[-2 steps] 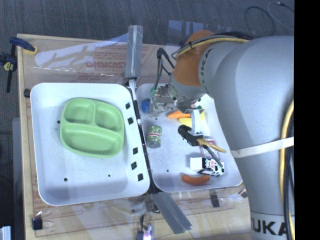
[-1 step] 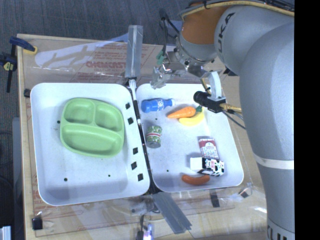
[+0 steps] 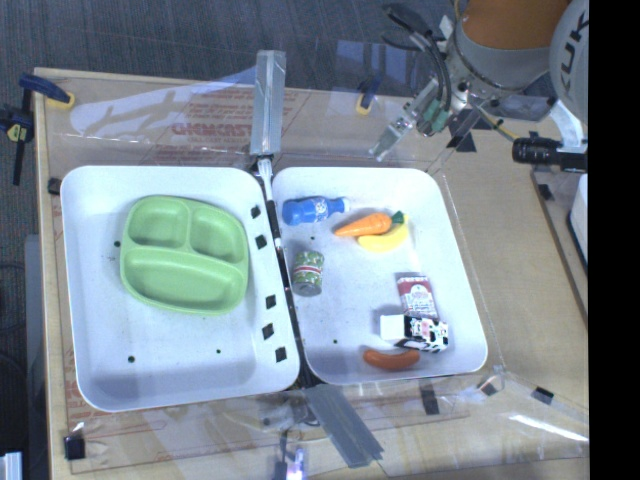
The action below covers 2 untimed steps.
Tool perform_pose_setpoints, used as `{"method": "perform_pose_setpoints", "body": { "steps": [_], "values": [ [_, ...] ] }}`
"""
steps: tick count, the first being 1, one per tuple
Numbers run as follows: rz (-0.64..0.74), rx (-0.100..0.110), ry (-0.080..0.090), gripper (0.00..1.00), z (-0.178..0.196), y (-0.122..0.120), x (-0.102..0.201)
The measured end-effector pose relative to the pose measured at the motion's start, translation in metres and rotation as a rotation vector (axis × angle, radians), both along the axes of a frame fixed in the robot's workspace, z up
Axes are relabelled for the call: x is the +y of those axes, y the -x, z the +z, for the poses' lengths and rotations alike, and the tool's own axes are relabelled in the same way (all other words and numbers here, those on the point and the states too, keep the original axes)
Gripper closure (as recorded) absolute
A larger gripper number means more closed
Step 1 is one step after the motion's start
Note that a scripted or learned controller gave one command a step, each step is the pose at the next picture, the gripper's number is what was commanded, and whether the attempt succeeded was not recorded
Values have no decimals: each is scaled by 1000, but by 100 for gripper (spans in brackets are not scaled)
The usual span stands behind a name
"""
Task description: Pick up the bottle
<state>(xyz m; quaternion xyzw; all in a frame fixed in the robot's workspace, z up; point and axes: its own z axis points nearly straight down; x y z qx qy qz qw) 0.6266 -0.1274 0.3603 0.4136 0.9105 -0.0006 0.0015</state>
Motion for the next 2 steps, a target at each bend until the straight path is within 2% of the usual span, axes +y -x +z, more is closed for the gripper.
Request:
{"method": "perform_pose_setpoints", "body": {
  "steps": [1,2],
  "values": [
    [141,-1,1,100,38,35,-60],
    [509,-1,2,100,85,-9,-82]
  ]
}}
